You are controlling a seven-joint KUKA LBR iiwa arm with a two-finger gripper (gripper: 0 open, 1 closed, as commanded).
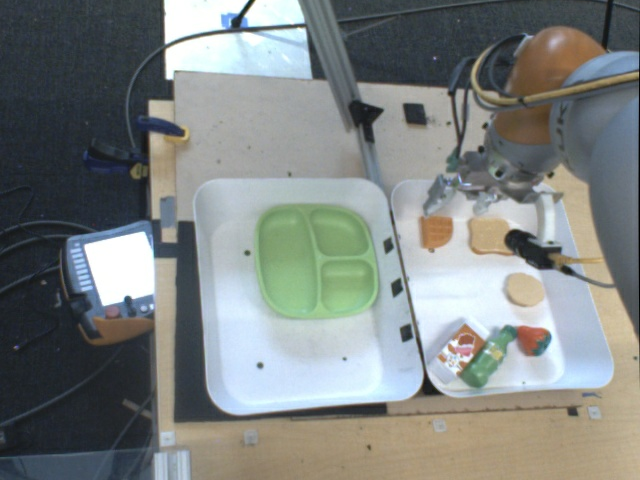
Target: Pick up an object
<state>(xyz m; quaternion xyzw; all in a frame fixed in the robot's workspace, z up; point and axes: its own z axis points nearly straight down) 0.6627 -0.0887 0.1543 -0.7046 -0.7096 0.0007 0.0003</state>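
Note:
My gripper (460,199) hangs over the far end of the right bin (590,298), its two silver fingers spread apart and open with nothing between them. Just below the left finger lies a small orange-brown piece (436,232). A tan toast slice (489,235) lies beneath the right finger. Further toward the front sit a round beige cookie (524,289), a red strawberry-like item (536,340), a green bottle (487,358) and a small printed carton (458,349).
The left bin (230,358) holds a green divided plate (318,260). A grey pole (335,53) slants down to the wall between the bins. The arm's orange band (550,63) looms over the right bin's far right corner.

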